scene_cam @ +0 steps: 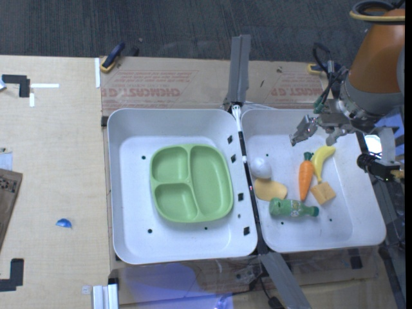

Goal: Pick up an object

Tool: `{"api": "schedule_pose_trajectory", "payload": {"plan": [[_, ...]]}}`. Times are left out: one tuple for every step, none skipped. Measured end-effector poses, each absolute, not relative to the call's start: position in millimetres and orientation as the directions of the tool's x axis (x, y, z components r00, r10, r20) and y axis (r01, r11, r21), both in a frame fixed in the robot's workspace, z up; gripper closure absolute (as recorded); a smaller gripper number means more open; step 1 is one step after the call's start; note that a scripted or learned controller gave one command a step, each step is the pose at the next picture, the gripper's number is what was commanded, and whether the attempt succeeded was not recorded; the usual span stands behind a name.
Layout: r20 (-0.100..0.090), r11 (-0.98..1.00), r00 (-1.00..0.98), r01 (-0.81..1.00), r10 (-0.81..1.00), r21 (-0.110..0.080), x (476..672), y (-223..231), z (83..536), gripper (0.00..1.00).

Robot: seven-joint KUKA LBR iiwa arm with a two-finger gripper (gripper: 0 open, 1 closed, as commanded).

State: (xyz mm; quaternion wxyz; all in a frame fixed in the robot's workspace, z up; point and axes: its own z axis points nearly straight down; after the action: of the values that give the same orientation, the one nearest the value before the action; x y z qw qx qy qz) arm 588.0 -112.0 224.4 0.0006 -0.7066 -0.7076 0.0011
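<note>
Gripper (317,129) hangs over the right bin's (360,237) open back half — jaws spread, holding nothing; carrot (305,179) and banana (322,159) lie just beside it.

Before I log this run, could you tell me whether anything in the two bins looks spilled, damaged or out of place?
Nothing stands out. The green divided plate lies flat in the left bin. The carrot, banana, green bottle and other toy foods lie loose in the right bin, with the gripper above them.
</note>
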Motion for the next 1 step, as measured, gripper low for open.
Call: {"api": "schedule_pose_trajectory", "payload": {"plan": [[0.000,0.052,-0.052,0.999,0.999,0.000,550.8,-140.9,91.8,0.00]]}}
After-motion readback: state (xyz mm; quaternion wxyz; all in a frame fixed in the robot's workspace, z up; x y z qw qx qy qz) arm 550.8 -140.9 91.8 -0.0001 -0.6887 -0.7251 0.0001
